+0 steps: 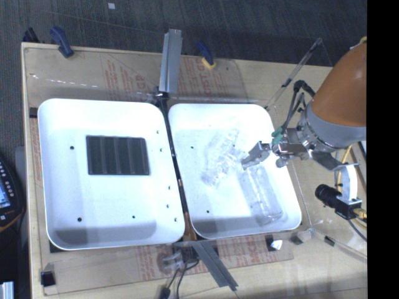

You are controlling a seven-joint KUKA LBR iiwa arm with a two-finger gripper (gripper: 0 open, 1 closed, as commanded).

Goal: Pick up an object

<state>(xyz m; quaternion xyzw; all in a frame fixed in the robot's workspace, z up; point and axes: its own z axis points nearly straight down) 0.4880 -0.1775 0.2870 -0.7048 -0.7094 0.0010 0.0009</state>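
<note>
Your worktop [93, 73] carries two white bins; clear plastic bottles [259, 192] lie in the right bin [187, 123]. The gripper [252, 156] hovers above them, its grip unreadable. You're approaching; next, descend squarely.

Arm [341, 98]: broad orange band, rounded, w/ grey ring beneath. Wrist assy: grey/silver metal block, small green spot on its left side. Gripper [252, 156]: slim, metallic grey. Thin black cables loop above the wrist. Black cylindrical fitting below, near white bracket.
</note>
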